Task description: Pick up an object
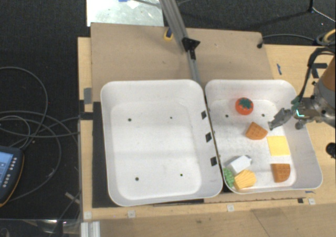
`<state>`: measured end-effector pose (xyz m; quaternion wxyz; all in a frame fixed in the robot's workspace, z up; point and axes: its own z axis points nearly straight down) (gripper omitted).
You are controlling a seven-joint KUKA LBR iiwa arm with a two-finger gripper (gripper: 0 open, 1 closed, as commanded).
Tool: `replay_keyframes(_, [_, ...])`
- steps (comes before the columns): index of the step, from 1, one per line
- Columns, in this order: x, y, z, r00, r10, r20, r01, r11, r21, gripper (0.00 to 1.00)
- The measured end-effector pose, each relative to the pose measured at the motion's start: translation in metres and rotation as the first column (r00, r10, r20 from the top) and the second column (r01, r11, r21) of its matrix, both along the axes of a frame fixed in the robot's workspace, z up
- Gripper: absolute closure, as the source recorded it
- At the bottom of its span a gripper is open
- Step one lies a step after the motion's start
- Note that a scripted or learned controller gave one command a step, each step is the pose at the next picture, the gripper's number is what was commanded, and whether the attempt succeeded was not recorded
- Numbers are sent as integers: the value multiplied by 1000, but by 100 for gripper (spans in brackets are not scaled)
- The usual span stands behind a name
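The right bin [310, 149] holds several small objects. A red round piece with a green top [244, 105] lies at the back. An orange wedge [256, 131] sits in the middle, and a flat yellow block [278, 145] lies just right of it. An orange-brown block [280, 172] rests near the front right. At the front left are a white block [240, 164], a yellow ridged piece [245, 179] and a green piece [229, 177]. My gripper [279, 120] hangs over the bin's right side, just above and right of the orange wedge, with nothing seen in it.
The left bin [113, 125] stands beside the right one, their rims meeting at black clips [208, 136]. A grey pole [173, 12] slants in from the top toward the bins' back edge. Cables lie on the floor at left.
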<state>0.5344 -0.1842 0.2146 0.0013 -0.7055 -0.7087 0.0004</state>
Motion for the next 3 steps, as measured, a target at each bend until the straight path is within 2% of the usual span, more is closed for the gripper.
replay_keyframes(1, [1,0,2,1000,-1,4,1,1000,-1,0])
replay_keyframes(3, [1,-11,-97,1000,-3,0,3,1000,0,0])
